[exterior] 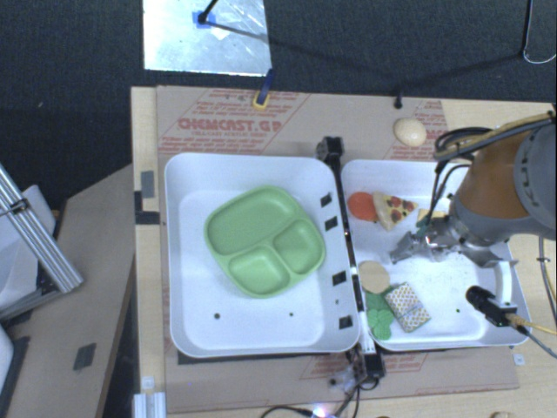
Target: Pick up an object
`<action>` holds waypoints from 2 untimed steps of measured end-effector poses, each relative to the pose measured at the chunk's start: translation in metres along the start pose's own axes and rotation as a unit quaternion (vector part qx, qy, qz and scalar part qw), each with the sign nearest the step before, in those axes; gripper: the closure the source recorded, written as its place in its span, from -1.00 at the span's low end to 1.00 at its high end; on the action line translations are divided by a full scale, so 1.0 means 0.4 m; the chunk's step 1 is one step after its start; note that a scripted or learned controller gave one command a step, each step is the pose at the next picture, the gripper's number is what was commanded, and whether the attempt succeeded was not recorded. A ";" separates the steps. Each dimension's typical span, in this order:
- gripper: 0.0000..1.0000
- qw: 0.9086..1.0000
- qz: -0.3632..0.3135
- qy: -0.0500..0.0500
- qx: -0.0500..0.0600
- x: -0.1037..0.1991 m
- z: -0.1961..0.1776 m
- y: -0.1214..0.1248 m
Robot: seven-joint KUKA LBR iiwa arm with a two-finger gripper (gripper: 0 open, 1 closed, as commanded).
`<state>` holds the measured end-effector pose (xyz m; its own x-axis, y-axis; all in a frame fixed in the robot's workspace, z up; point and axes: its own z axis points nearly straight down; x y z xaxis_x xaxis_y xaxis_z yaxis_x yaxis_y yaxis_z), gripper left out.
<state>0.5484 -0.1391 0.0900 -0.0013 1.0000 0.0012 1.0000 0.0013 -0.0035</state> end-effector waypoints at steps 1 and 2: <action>1.00 1.000 0.000 -0.001 -0.003 -0.002 -0.034 0.004; 1.00 1.000 -0.002 -0.001 -0.005 0.013 -0.190 0.003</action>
<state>0.5497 -0.1340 0.1659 -0.0047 1.0000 -0.0012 1.0000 0.0047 0.0063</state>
